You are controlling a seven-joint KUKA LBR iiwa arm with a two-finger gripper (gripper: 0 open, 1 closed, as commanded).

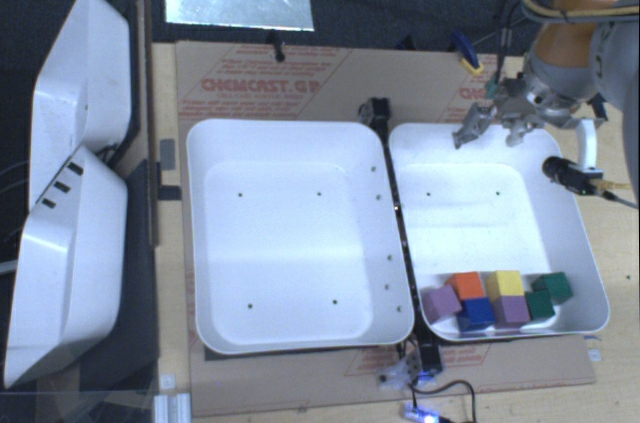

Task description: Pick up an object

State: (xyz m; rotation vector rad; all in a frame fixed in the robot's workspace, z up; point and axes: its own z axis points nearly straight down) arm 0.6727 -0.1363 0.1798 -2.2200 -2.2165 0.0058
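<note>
Here we see gripper [492, 127] above right bin [560, 201] far rim, fingers spread, nothing between. Blocks [495, 299] huddle against near wall, well apart; we judge descent not yet begun.

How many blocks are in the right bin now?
7, clustered at the right bin's near edge: two purple, orange, yellow, blue, two green. Others may hide beneath.
</note>
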